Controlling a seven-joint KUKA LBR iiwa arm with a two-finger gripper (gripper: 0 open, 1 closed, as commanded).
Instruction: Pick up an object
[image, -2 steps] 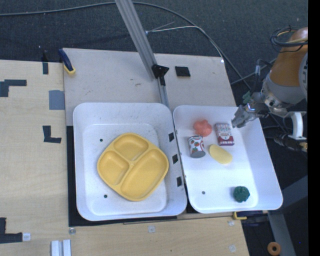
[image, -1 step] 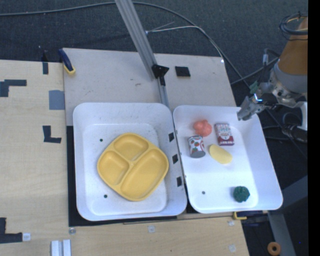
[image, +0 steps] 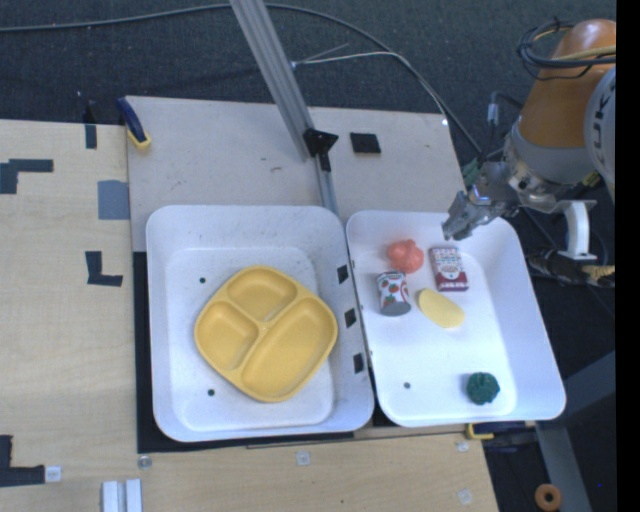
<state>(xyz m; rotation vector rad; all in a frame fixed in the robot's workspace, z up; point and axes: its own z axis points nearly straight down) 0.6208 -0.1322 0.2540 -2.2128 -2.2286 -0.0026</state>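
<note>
The right bin (image: 520, 300) holds a red-orange lump (image: 404, 254), a small red and white packet (image: 449, 268), a little printed can (image: 393, 292), a pale yellow oval piece (image: 441, 308) and a dark green ball (image: 483, 387). My gripper (image: 462, 224) hangs over the bin's back edge, up and to the right of the packet, clear of every object. Nothing shows between its fingertips.
The left bin (image: 170, 300) carries a yellow divided plate (image: 265, 331). A slanted metal pole (image: 285, 85) rises behind the bins. A blue and yellow clamp (image: 133, 124) sits on the bench's far left corner. Cables trail along the back and right.
</note>
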